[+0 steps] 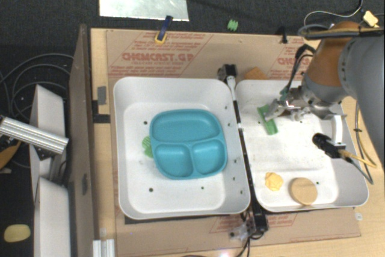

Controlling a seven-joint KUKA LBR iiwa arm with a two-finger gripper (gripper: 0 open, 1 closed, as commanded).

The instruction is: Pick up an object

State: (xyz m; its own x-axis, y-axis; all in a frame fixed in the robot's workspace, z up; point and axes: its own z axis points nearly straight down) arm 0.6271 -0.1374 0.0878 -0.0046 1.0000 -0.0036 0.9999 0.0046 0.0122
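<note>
In the right bin point(337, 189), a small green object point(268, 121) lies near the upper left corner. My gripper point(281, 108) hangs low over that corner, right beside the green object's upper end; whether it touches it I cannot tell. A yellow lump point(274, 181) and a round tan disc point(304, 190) rest near the bin's front wall, well away from the gripper.
The left bin point(129, 129) holds a blue divided plate point(187, 142), with a bit of green object point(146, 144) peeking out at its left edge. The grey arm with its orange band point(328, 66) reaches in over the right bin's back right.
</note>
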